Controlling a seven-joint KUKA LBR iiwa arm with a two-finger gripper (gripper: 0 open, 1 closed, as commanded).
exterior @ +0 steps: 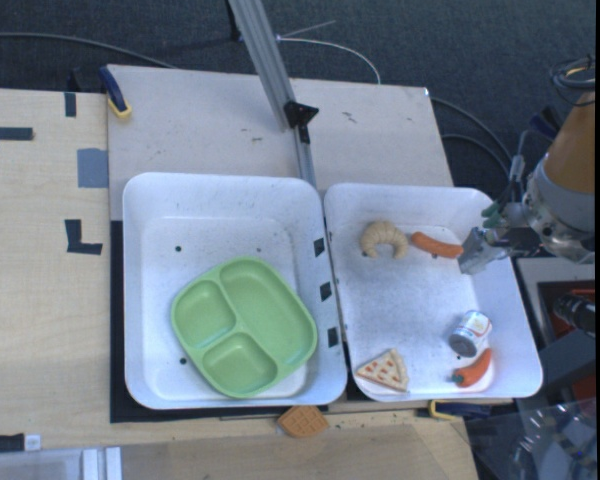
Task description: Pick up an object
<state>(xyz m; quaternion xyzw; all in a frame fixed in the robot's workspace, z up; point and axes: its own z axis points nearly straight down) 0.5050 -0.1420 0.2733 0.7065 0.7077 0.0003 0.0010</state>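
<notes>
Claw [477, 251] sits low over the right bin [410, 200], near its right edge toward the far corner; we can't tell from this angle whether it's apart or together, and we see nothing between its tips. Orange hot dog [436, 245] lies just beside the claw on the bin floor, one end close to it; touching or not, we can't tell. Croissant [383, 238] is right next to the hot dog's other end, toward the bin's far-left part. Near the right bin's near edge we have a pizza slice [383, 371] at the left, a small tin can [468, 332] on its side toward the right, and an orange pepper [475, 369] just beside the can at the near-right corner. Left bin [150, 203] carries a green divided plate [243, 325], tilted, toward its near edge. A waffle-like cookie [302, 422] lies on the bench outside both bins, just off their near edges.
</notes>
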